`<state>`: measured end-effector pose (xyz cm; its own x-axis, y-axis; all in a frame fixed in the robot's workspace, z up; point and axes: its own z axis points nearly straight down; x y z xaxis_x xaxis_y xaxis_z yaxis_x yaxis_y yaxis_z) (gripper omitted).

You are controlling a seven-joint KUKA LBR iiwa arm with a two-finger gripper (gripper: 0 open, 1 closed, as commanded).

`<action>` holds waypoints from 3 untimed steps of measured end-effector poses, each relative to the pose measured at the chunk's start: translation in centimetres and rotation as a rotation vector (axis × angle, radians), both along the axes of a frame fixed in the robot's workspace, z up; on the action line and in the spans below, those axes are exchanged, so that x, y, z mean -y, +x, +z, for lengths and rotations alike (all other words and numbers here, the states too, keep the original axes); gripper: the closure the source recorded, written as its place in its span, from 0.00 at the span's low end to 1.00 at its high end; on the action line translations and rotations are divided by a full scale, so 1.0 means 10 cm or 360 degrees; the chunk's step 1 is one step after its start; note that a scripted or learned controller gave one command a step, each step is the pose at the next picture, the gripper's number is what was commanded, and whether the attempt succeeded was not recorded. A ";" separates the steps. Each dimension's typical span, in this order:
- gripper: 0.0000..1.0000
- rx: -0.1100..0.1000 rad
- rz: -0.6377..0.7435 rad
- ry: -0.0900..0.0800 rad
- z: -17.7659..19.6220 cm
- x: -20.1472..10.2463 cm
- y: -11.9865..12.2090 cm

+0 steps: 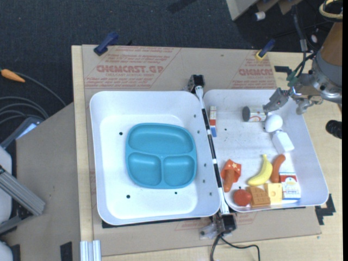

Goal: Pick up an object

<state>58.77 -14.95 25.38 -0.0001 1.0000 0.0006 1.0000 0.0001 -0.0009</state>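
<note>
My gripper (287,103) hangs over the back right part of the right bin (312,145), its fingers spread open with nothing between them. Just below it lies a white egg-shaped object (273,123), and a small grey-and-white piece (252,114) sits to its left. A white block (283,141) lies further forward. Near the bin's front are a yellow banana (262,172), a red sausage (278,167), an orange-red piece (231,173), a tomato (242,197), a brown cracker (260,196) and a small carton (290,186).
The left bin (103,145) holds a blue divided plate (161,155). A small striped box (212,119) lies by the divider between the bins. Blue clamps (106,42) sit at the board's back edge. The middle of the right bin floor is bare.
</note>
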 end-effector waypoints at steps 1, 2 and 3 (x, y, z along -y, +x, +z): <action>0.00 0.0001 0.0000 -0.0001 -1.59 -0.01 0.59; 1.00 0.0004 0.0001 -0.0001 -1.49 -0.01 0.60; 1.00 0.0004 0.0002 0.0000 -0.42 -0.67 0.37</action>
